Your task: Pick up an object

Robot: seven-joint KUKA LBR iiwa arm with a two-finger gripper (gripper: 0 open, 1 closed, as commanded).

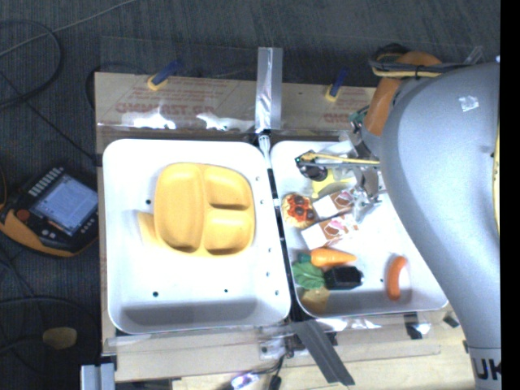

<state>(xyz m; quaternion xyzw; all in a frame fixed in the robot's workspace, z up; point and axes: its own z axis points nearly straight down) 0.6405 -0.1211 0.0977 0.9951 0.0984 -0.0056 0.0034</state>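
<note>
White plastic, two shallow bins side by side on the surface. We list the contents as follows.

Left bin [122, 299]: one yellow divided tray [203, 207], lying flat near the middle, well apart from everything else.

Right bin [422, 295]: a cluster of small play-food pieces. We count an orange carrot [331, 257], a green leafy piece [306, 272] just beside it, a black block [343, 277] touching the carrot's lower side, a red-orange sausage [395, 276] standing apart toward the right, a round pizza-like piece [298, 209] against the left wall, and printed cards [335, 227] between these and the arm.

Arm: grey, orange band [379, 108] above the wrist, reaching in over the upper part of the right bin. Pincer [363, 195]: low over the cards and a pale yellow piece [329, 187]; we cannot tell how it is set, and we see nothing held.

Step in hand, by our judgement: the approach, with no pick made yet. Candidate objects all remain in the right bin.

Next move, as we judge it: settle on one piece, centre over it, descend and close. The crowded pieces near the pincer risk a glancing or double contact; the sausage looks the cleaner target.
</note>
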